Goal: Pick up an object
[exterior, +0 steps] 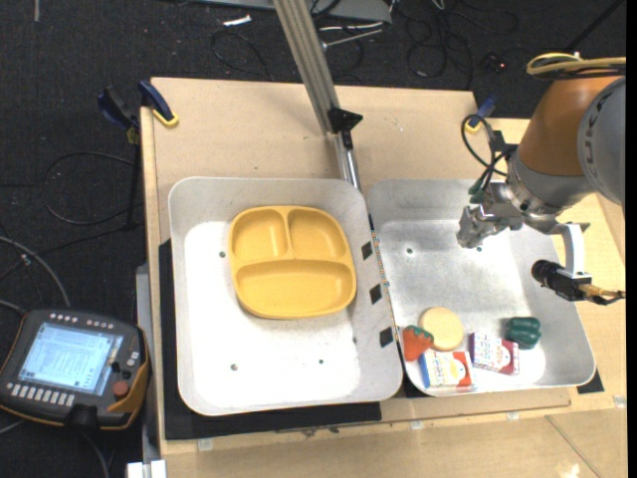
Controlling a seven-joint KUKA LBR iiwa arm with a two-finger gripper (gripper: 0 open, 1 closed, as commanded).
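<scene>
My gripper [474,229] hangs over the upper middle of the right bin [418,205], with nothing visible between its fingers. Along the front of that bin lie several small objects: a red strawberry-like toy [415,342], a pale round biscuit [442,327], a blue and orange carton [446,369], a red and white packet [494,353] and a dark green piece [524,331]. All of them lie well below the gripper in the view, apart from it.
The left bin [199,357] holds a yellow divided tray [293,261]. A slanted metal pole [311,53] rises from the bench behind the bins. A teach pendant [70,364] lies on the floor at left. Blue clamps [149,101] sit on the bench's back corners.
</scene>
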